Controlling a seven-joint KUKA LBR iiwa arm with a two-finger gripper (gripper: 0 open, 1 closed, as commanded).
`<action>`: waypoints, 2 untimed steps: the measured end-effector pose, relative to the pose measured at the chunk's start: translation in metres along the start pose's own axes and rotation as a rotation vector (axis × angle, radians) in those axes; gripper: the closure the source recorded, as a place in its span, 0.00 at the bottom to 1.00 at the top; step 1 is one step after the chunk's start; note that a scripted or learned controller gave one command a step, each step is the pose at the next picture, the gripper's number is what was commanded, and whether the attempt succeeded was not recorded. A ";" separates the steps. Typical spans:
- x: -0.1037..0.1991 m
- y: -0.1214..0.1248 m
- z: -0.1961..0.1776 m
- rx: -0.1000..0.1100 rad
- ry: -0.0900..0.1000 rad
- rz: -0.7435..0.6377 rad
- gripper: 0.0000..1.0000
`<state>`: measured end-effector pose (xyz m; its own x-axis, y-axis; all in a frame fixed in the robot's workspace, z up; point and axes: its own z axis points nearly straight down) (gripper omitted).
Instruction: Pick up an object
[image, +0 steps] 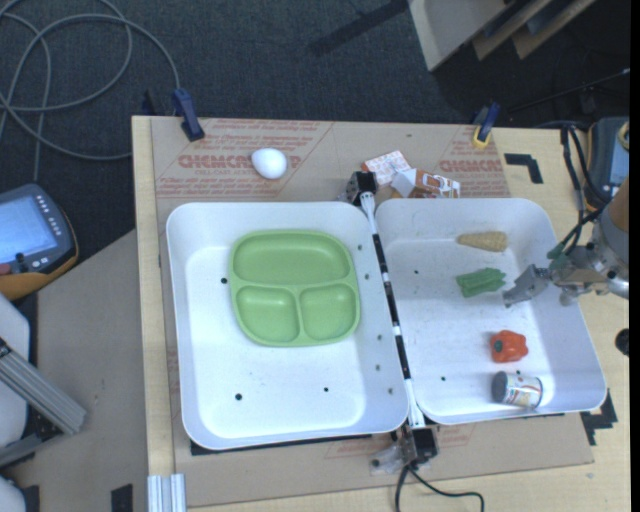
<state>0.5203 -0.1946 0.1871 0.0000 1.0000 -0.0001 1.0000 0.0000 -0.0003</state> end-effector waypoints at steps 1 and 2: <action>0.036 -0.026 0.103 0.000 0.000 0.000 0.00; 0.054 -0.041 0.102 0.001 0.001 0.000 0.00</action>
<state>0.4790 -0.1402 0.0847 0.0003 1.0000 0.0014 1.0000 -0.0003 -0.0011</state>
